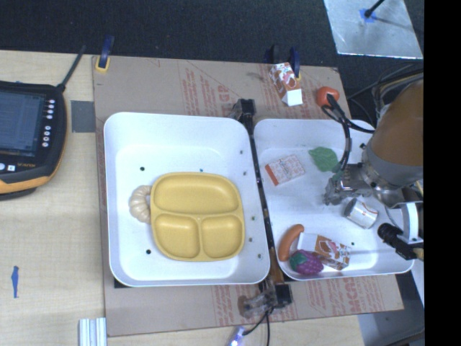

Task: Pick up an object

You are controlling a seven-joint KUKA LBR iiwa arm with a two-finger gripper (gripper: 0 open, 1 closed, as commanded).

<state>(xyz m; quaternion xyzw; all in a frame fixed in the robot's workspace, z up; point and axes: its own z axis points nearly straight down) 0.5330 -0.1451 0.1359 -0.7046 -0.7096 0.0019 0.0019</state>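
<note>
Right bin (288,132) holds a green leaf (324,157) just beside the gripper (337,192), grip unclear.

Arm (398,132) cut off at right edge; its bulk hides part of right bin (288,132) far side. Gripper (338,192) fingers too small/dark to read. Garlic-like thing (140,202) half tucked behind yellow tray (196,215). Tablet (25,135) cut by left edge. Carton (286,83) print too small to read.
</note>
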